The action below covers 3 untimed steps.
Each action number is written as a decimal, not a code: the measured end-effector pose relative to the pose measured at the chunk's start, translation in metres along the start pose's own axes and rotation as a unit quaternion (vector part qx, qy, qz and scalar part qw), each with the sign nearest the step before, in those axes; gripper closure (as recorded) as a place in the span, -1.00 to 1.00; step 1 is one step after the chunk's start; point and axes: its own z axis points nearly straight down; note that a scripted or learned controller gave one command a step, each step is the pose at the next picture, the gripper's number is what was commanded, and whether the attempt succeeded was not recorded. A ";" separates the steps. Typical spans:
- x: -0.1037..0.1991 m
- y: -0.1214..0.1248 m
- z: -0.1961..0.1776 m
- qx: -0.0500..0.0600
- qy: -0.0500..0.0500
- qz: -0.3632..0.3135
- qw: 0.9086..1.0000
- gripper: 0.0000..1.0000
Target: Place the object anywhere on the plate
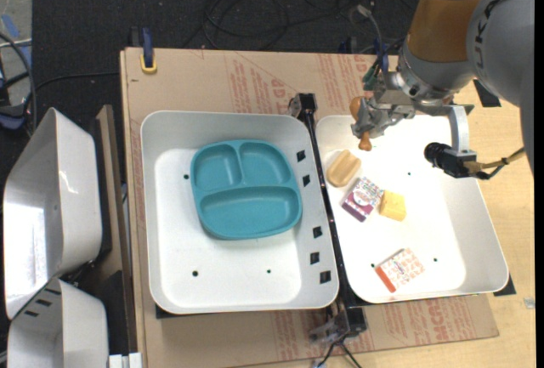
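A teal plate (pixel 246 209) with three compartments lies in the left bin (pixel 170 273), and nothing lies on it. My gripper (pixel 366 130) hangs over the far left corner of the right bin (pixel 476 264). A small brown object (pixel 365 141) sticks out from between its fingertips, and the fingers are shut on it. It hangs just above a tan bread-like piece (pixel 342 167) and well to the right of the plate.
In the right bin lie a purple and white packet (pixel 363 198), a yellow block (pixel 393 206) and a red and white packet (pixel 399 268). A black divider (pixel 323 205) runs between the bins. The grey arm (pixel 476 18) crosses the top right.
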 end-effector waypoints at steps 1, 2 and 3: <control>0.054 0.004 0.013 0.000 0.000 0.000 1.000 1.00; 0.106 0.014 0.021 -0.001 0.000 0.000 1.000 1.00; 0.159 0.027 0.022 -0.002 0.000 0.000 1.000 1.00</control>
